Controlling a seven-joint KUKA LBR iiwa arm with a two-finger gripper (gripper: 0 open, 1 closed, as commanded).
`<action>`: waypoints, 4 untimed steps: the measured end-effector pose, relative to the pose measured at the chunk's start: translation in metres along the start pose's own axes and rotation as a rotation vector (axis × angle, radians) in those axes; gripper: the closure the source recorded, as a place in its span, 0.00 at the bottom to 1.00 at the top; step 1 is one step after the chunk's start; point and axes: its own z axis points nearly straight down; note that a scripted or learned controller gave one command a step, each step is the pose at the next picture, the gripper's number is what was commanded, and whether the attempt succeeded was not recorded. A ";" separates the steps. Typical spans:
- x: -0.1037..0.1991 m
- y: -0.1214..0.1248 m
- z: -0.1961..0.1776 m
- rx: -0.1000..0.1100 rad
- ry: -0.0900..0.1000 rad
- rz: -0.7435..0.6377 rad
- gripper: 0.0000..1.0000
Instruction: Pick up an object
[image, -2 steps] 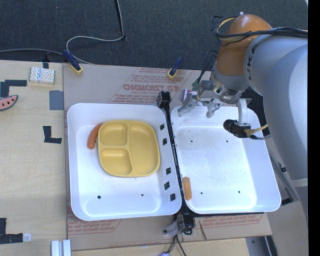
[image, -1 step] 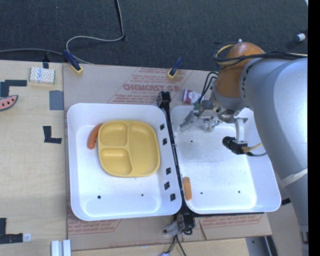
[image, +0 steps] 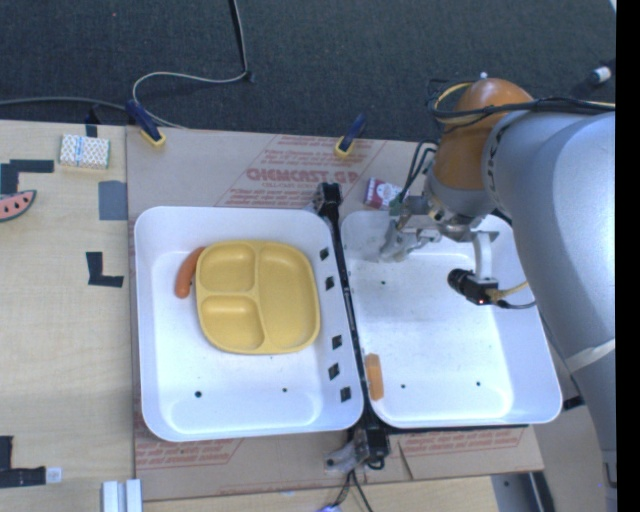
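1. Grey KUKA arm w/ orange band (image: 560, 200) entered from the right and covered the upper-right part of the frame; the band sat above the wrist, over the far edge of the right bin.
2. Two shallow white plastic bins lay side by side on a cardboard sheet (image: 290, 175): left bin (image: 160, 390) and right bin (image: 480, 390), rims touching along a black centre divider.
3. Yellow three-compartment plastic plate (image: 258, 297) lay flat in the left bin, toward its far half.
4. Two-finger gripper (image: 392, 243) hung over the right bin's far-left corner, near the rim. Fingers blurred; whether spread or pressed together cannot be told, and nothing was seen between them.
5. Orange sausage-shaped toy (image: 184, 273) lay in the left bin, touching the plate's left edge, approx. parallel to it.
6. Small orange carrot-like piece (image: 374, 376) lay in the right bin against its left wall, near the front; well apart from the gripper.
7. Small red-and-white packet (image: 379, 191) lay on the cardboard just beyond the right bin's far rim, beside the gripper.
8. Two blue-and-yellow clamps (image: 146, 122) held the cardboard's far edge.
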 end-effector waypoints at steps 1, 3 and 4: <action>0.004 -0.069 0.017 -0.004 0.001 0.000 1.00; 0.006 -0.069 -0.002 -0.002 0.003 -0.001 1.00; 0.006 -0.069 -0.011 -0.001 0.005 -0.002 1.00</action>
